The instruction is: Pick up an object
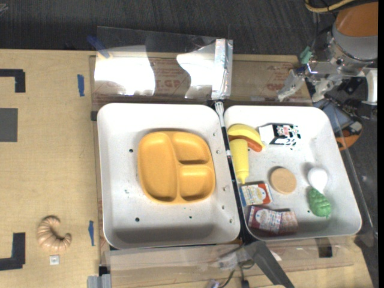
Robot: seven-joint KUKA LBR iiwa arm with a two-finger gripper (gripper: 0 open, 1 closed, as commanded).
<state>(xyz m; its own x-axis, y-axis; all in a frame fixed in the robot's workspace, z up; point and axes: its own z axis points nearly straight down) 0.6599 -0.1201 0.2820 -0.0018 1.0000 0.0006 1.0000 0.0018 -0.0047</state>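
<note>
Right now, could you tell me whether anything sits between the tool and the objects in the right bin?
Nothing visible does: the tool hangs beyond the right bin's far rim, with open air between it and the nearest item, the black-and-white carton.

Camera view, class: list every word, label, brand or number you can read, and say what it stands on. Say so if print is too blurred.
No text reads clearly.
Black-and-white carton: cow-patch pattern, lettering too blurred.
Small red-and-white packet: print too small.
Red wrapped packet: print blurred.
Cardboard behind the bins: faint reddish printing, unreadable.
Small tag by the croissant: too small.
</note>
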